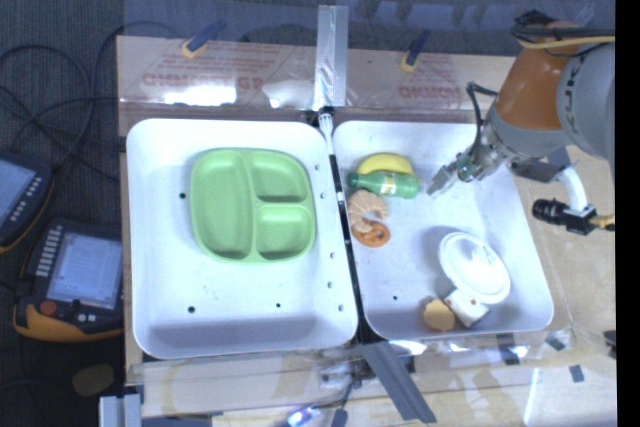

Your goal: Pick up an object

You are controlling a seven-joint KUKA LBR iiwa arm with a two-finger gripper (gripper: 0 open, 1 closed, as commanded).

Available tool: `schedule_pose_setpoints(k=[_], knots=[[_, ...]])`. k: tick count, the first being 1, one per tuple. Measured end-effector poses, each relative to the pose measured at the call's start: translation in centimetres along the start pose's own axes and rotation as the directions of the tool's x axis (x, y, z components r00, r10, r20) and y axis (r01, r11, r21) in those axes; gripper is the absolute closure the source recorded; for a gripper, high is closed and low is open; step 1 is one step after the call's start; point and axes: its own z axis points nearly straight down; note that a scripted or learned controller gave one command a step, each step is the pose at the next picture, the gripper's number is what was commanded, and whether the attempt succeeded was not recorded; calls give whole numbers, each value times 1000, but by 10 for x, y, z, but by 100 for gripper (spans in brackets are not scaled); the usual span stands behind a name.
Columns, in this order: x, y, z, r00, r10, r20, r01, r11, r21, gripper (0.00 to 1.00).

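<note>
The right bin (520,245) holds a yellow banana-like piece with a green bottle lying across it (385,177), an orange-and-tan pretzel-like toy (369,218), a white lidded cup on its side (473,273) and a small tan lump (437,315). My gripper (447,175) hangs over the upper middle of this bin, just right of the green bottle, pointing down-left. Its fingers look close together with nothing between them.
The left bin (160,295) carries a green divided plate (252,203). A metal divider post (331,55) stands at the back between the bins. Blue clips (202,37) sit on the rear board. Tablets and cables (60,255) lie off the bench at left.
</note>
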Motion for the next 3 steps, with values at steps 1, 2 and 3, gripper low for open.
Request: schedule_pose_setpoints(k=[1, 2, 3], knots=[[54, 9, -75, 986, 166, -6, -165, 986, 21, 100], [54, 9, -75, 986, 166, -6, -166, 986, 21, 0], [51, 79, 24, 975, 224, -1, -224, 974, 18, 0]])
